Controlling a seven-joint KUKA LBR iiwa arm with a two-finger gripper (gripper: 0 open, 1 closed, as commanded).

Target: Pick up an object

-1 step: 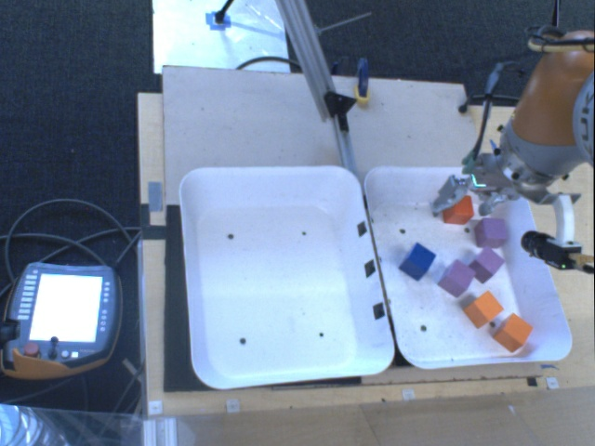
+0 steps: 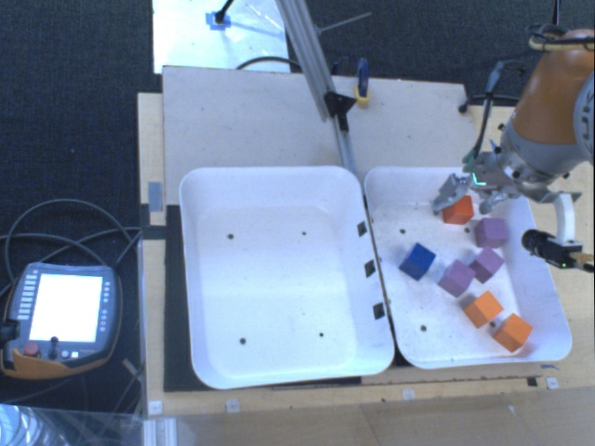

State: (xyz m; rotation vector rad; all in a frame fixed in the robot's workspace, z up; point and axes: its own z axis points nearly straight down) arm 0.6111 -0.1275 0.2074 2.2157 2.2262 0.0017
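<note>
My gripper [image 2: 468, 196] hangs over the far part of the right bin [image 2: 409, 347], below the orange band of the arm. An orange block [image 2: 457, 212] sits right at its tip, touching or just under it; whether it is gripped is hidden from this angle. Other blocks lie in the same bin: a blue cube [image 2: 417, 261] towards the left wall, three purple blocks [image 2: 490, 231] [image 2: 486, 265] [image 2: 456, 278] in the middle, and two orange blocks [image 2: 482, 308] [image 2: 512, 331] near the front right corner.
The left bin [image 2: 200, 249] stands beside the right one, with their walls meeting in the middle. A slanted metal pole [image 2: 311, 49] with a clamp crosses the back board. A teach pendant [image 2: 60, 319] with cables lies off the bench at the left.
</note>
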